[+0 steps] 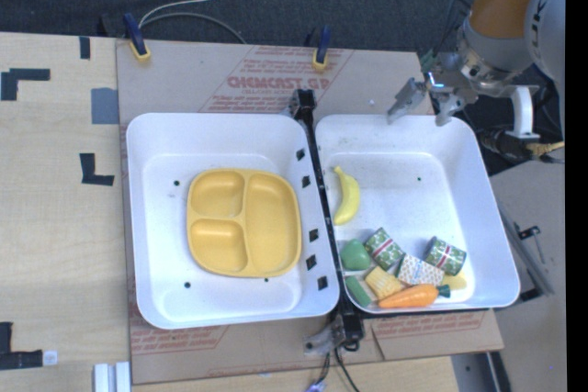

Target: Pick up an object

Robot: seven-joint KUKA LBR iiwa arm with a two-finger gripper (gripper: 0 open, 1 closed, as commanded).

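cardboard-topped bench (276, 78), two white bins side by side. gripper (424, 103) spread wide, grasping nothing, over far edge of right bin (491, 225). likely best pick: banana (345, 196) at that bin's left wall, apart from pile. descend straight, straddle across its width. carrot (408, 296), green blocks (384, 248) crowd near edge, risk snagging. yellow divided plate (244, 222) in left bin (147, 225), out of way.

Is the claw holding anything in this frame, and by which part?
Nothing is held: the claw hangs open above the right bin's far rim.
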